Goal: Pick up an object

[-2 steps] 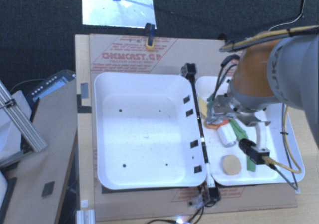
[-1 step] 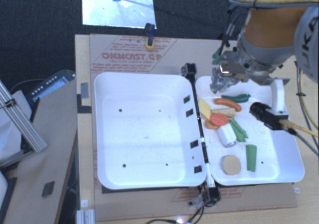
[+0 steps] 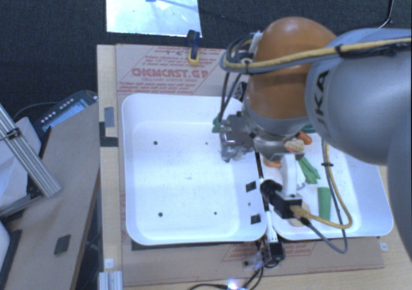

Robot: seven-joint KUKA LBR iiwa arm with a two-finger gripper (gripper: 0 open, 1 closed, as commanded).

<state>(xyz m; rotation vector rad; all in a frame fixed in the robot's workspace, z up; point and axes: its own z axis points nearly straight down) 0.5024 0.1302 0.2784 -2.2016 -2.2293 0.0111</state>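
Camera view: two-finger metal gripper [image 3: 229, 145] (open or closed cannot be told) is seen over left white bin [image 3: 148, 218], green stick-shaped objects [image 3: 324, 203] lying rightward in right white bin [image 3: 370, 218].

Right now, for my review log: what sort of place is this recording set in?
Probably a robotics lab or test bench, not a home. A grey and orange arm reaches over two shallow white bins on a cardboard sheet, with loose cables about.
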